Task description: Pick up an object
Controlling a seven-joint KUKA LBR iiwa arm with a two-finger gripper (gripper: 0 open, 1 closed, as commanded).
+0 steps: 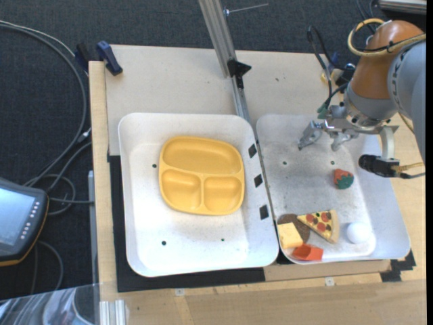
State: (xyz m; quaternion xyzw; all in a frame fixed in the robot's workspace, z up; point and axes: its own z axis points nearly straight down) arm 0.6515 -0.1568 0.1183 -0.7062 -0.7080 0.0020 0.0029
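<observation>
Nearest the camera, the wooden bench (pixel 203 303) runs along the bottom edge, with a grey handheld pendant (pixel 17 222) and loose cables on the dark carpet off to the left. On the bench sit two shallow white bins side by side. The left bin (pixel 135 249) carries a yellow divided tray (pixel 201 175), well apart from the jaws and to their left. In the right bin (pixel 385 215), the near corner holds a cluster below the jaws: an orange piece (pixel 308 252), a yellow cheese-like block (pixel 289 235) touching a brown piece (pixel 298 223), a toy pizza slice (pixel 321 225) and a white ball (pixel 357 233). Between that cluster and the jaws lies a small red and green toy (pixel 343 179), apart from the fingers. Farther back, the gripper (pixel 326 133) hangs over the far end of the right bin, fingers spread open and pointing down with nothing between them. The grey arm with its orange band (pixel 379 66) bends in from the right. A metal post (pixel 220 26) rises beyond the bins.
</observation>
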